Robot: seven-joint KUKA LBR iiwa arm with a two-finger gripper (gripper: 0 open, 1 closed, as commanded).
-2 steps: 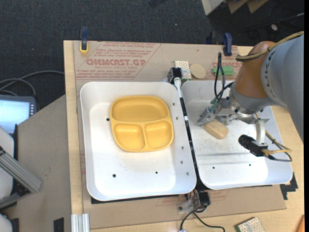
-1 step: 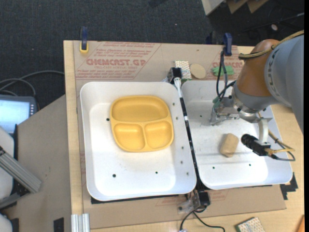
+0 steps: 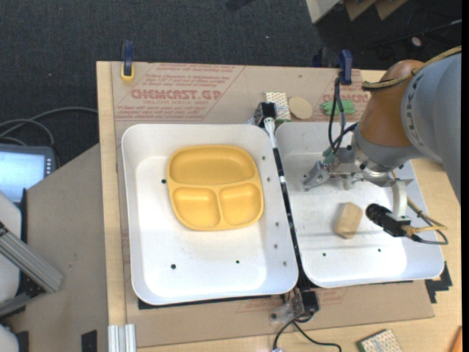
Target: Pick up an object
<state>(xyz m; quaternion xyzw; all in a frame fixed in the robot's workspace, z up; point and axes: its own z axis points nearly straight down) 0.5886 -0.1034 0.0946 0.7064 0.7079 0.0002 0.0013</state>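
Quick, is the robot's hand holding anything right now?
Gripper: cannot be told. It is over the right bin, apart from the tan block, which lies on the bin floor.

My arm (image 3: 429, 108) is grey with an orange band. Both bins (image 3: 146, 255) are white; a yellow divided tray (image 3: 215, 186) fills one, a tan block (image 3: 348, 219) the other.

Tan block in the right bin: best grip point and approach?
Probably from above, fingers across the short width of the tan block at mid-length. It lies flat on the right bin, slightly tilted, open floor on both long sides. The gripper sits just beyond it.
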